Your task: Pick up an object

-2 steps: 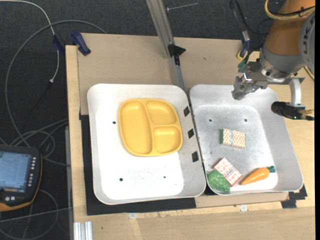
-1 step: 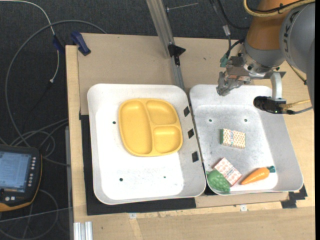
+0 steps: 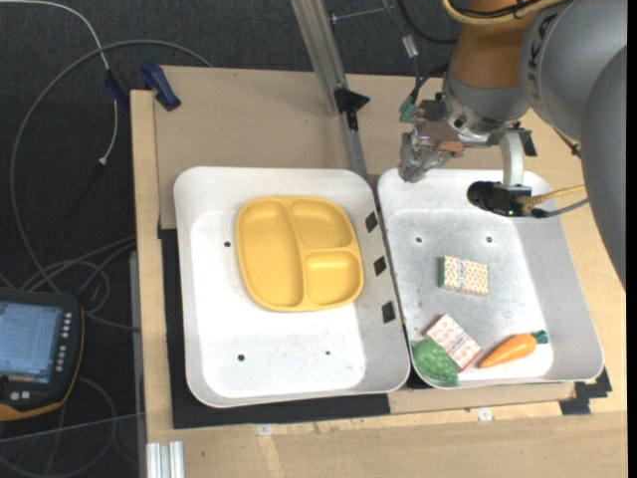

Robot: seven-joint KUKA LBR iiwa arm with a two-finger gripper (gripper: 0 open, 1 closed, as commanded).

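wooden bench [image 3: 249,108], two white bins [image 3: 289,366], dark carpet [image 3: 60,118]

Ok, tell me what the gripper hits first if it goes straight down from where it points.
Most likely bare floor at the far-left corner of the right bin. The gripper points down there, well short of the boxes, carrot and green piece at the near end. Depth is hard to judge.

Left bin [image 3: 199,297]: I see plain white plastic.
Divided plastic plate [image 3: 297,252]: solid yellow.
Right bin [image 3: 557,267]: white, finely dark-speckled.
Small cardboard box [image 3: 464,275]: pale with a checked print.
Near carton [image 3: 454,339]: orange-and-white checks.
Toy carrot [image 3: 510,350]: orange with a green top.
Arm's wrist band [image 3: 493,48]: orange on grey.
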